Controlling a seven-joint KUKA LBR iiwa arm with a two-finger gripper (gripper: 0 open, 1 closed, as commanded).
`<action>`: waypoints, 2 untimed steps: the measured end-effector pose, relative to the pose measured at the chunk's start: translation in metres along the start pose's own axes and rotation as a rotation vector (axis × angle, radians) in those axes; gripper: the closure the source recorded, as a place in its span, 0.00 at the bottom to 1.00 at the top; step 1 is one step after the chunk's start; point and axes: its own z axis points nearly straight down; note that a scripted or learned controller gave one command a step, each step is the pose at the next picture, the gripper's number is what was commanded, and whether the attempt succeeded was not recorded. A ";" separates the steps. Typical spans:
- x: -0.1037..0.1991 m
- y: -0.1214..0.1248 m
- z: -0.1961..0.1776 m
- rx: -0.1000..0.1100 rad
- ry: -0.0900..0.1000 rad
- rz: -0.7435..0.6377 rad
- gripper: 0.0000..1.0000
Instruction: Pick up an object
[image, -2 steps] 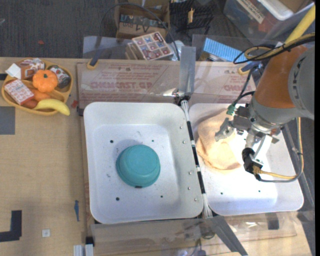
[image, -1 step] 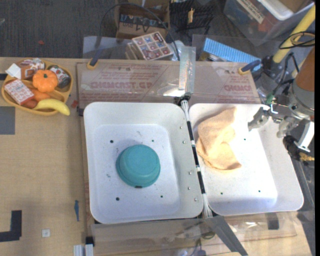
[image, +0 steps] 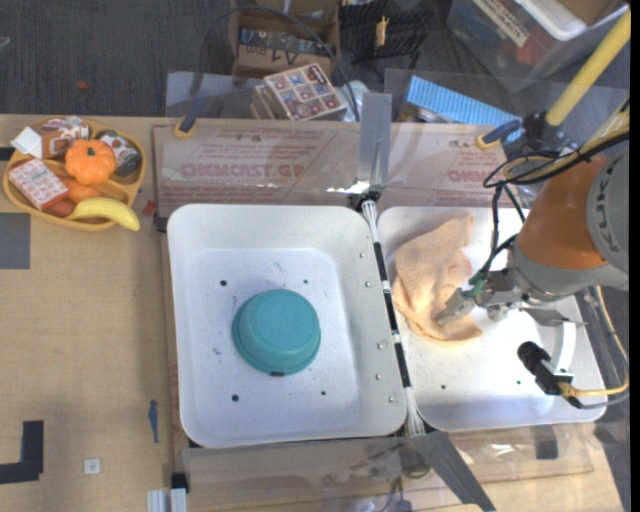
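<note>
wooden bench (image: 80, 330), two white bins (image: 200, 250), cluttered floor (image: 100, 50)

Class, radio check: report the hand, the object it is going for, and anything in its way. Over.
Hand low in right bin, at tan cloth. Grip unconfirmed. Teal bowl upside down in left bin, untouched. Nothing in the way. Over.

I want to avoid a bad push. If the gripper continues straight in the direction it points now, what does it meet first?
Most likely the tan cloth: the gripper points toward the lower edge of it in the right bin. Whether it already touches cannot be told, since height is unclear.
</note>
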 end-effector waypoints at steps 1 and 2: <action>0.043 -0.014 -0.001 -0.002 0.001 -0.024 0.00; 0.040 -0.013 -0.009 -0.005 0.000 -0.017 1.00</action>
